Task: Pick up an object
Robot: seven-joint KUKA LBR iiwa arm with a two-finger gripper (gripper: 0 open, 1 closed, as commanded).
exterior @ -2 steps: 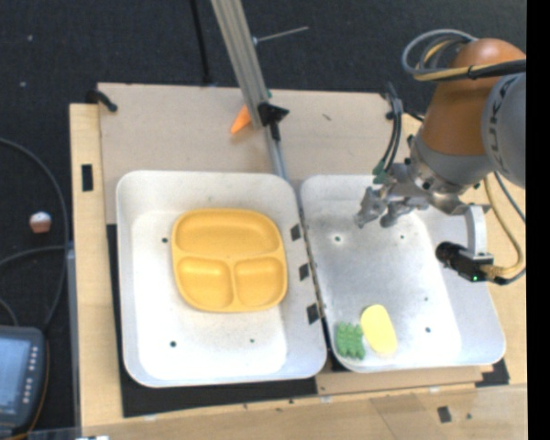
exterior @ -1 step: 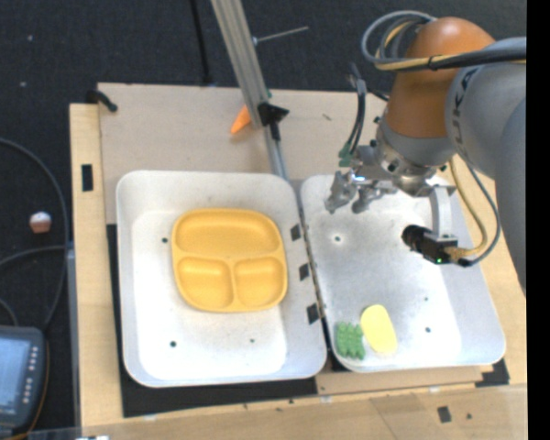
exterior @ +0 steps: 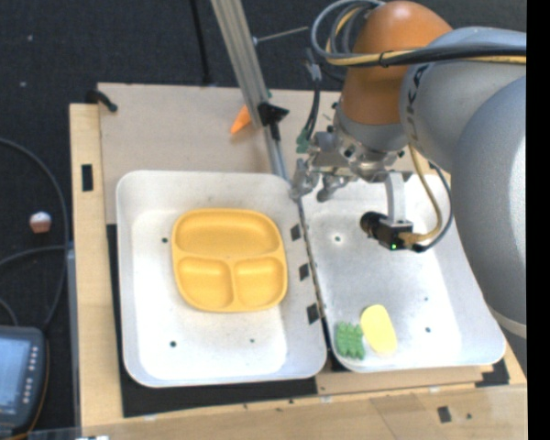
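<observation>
Hovering gripper [exterior: 316,183] at bin [exterior: 422,282] corner (yellow lump [exterior: 379,329], green toy [exterior: 349,339] apart).

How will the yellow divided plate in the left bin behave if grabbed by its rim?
The yellow divided plate looks like moulded plastic, so probably stiff and light. Wide and lying flat, it should not roll, but held at one rim it may tilt or slip; its surface looks smooth.

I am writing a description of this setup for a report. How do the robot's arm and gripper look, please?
The arm is thick, rounded and light grey, with a glossy orange band above the wrist. Dark cables loop beside that band. The gripper is small and of bare silvery metal.
</observation>
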